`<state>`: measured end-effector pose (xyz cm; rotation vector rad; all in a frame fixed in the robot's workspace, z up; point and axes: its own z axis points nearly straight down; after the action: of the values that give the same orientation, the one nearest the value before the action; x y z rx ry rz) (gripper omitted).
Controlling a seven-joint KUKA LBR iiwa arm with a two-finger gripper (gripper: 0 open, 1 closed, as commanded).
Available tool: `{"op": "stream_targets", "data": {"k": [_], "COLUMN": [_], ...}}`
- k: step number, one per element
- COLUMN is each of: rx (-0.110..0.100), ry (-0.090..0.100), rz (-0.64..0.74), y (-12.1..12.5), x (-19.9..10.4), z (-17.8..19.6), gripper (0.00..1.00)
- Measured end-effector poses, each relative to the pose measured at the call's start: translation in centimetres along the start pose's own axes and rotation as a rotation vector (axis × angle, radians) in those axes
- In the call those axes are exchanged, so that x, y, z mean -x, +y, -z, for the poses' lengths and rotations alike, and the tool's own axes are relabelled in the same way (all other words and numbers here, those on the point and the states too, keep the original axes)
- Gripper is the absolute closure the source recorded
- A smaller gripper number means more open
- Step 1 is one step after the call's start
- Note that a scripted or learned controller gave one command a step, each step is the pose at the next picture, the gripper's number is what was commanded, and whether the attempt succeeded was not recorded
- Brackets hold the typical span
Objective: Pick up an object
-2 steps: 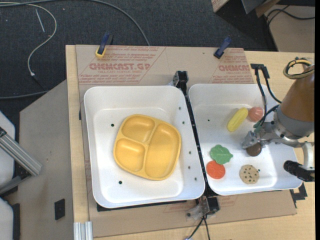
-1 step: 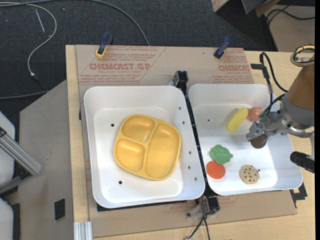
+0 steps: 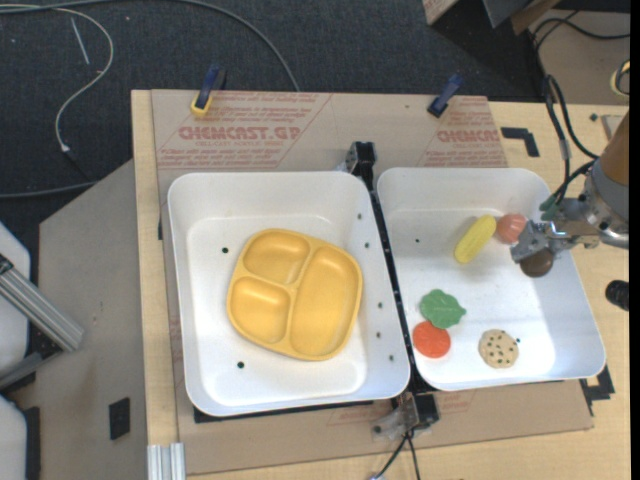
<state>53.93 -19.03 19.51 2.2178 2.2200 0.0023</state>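
Observation:
The right bin (image 3: pixel 560 313) holds several small toy foods. A yellow corn-like piece (image 3: pixel 475 239) lies near the middle back, with a pink round piece (image 3: pixel 510 227) just right of it. A green leafy piece (image 3: pixel 441 307), an orange-red round piece (image 3: pixel 432 340) and a cookie (image 3: pixel 497 348) sit toward the front. My gripper (image 3: pixel 537 242) reaches in from the right, low over the bin beside the pink piece. A dark brown lump (image 3: pixel 537 263) sits directly under its tip; whether it is held is unclear.
A yellow divided plate (image 3: pixel 295 293) lies in the left bin (image 3: pixel 200 268). The bins share a wall (image 3: pixel 385 278) in the middle. Clamps (image 3: pixel 207 89) hold the cardboard at the back. Cables run behind the bench.

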Motion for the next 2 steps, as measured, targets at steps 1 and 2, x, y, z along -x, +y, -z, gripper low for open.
{"op": "stream_targets", "data": {"k": [1,2], "rx": [0.005,-0.005], "ry": [-0.001,0.003], "rz": [0.001,0.002], "y": [0.4,0.9], "x": [0.0,-4.7], "z": [6.5,6.0], "gripper": [1.0,1.0]}}
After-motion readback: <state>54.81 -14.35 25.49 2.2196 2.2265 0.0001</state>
